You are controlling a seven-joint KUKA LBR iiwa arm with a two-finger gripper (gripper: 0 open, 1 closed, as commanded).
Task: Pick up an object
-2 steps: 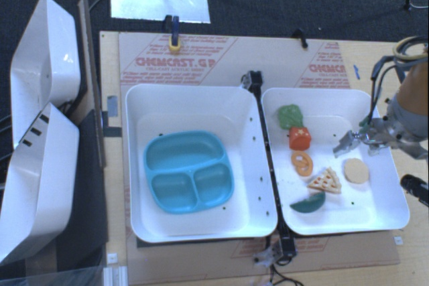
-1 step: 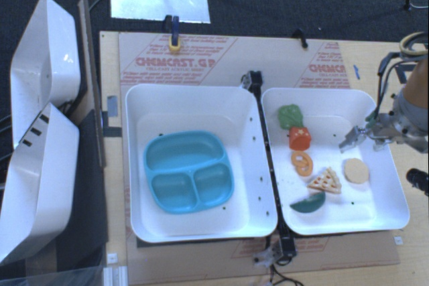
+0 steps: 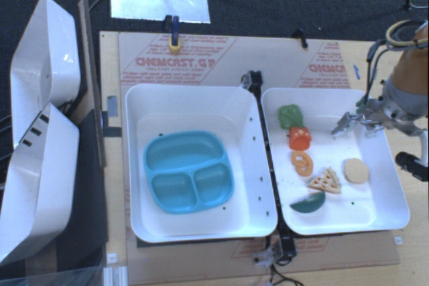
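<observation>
Nothing is lifted yet — the hand (image 3: 343,125) hangs with fingers apart over the right bin (image 3: 389,164), the cookie (image 3: 356,171) and other toy foods untouched.

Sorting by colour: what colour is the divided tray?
Light blue divided tray, clearest in the camera view.

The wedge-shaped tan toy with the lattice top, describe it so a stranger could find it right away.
Start at the right-hand white bin, where small toy foods lie. Near its front middle lies the tan lattice-topped wedge, between the orange ring and the pale round cookie, just above the dark teal crescent. It alone is triangular with a criss-cross top.
</observation>
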